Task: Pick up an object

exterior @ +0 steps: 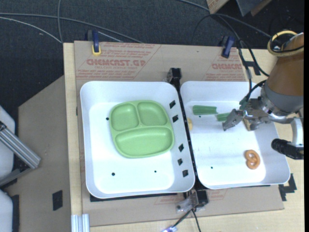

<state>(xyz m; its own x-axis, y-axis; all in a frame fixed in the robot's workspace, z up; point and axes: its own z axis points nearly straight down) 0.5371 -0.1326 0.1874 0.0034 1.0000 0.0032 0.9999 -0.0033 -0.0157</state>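
**A:** Status?

**B:** Largest first. Left bin (96,144) holds a green divided plate (141,128), sitting roughly centre. Right bin (275,175) has the candidates: a green strip (204,110) at the far left of that bin, a second green piece (223,116) just right of it, and a small pretzel (251,159) near the right corner.

**A:** Your gripper?

**B:** My gripper (236,120) hangs over the right bin, next to the second green piece. Jaws look spread, one finger (230,122) angled down toward that piece. Nothing between them.

**A:** So no pick yet.

**B:** Correct. I judge it as the approach stage. Left to do: drop, pinch, lift. Can't tell if I'm touching the green piece.
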